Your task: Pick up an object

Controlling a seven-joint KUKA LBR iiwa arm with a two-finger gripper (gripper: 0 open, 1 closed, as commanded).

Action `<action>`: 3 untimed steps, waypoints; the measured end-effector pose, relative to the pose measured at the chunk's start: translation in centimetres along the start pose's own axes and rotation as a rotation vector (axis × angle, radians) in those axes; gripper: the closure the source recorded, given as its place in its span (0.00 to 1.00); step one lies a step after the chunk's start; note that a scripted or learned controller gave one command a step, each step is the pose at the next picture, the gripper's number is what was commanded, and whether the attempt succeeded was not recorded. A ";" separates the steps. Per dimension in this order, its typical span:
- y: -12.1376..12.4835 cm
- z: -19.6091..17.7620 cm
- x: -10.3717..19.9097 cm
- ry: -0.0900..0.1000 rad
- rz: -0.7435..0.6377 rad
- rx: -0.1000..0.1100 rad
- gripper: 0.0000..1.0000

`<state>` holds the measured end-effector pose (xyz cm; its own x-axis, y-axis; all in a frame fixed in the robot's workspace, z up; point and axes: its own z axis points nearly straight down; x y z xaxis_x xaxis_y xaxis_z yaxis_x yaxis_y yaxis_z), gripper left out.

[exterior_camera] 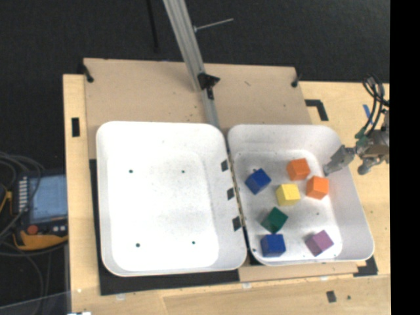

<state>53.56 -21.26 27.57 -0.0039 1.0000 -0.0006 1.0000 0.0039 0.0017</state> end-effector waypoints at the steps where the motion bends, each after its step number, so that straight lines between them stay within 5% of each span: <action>1: 0.0 0.0 0.0 0.001 0.001 0.000 0.00; 3: 0.5 11.9 0.9 0.000 0.005 0.007 0.00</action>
<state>54.05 -20.36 15.66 0.0013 1.0000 -0.0003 1.0000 -0.0013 -0.0049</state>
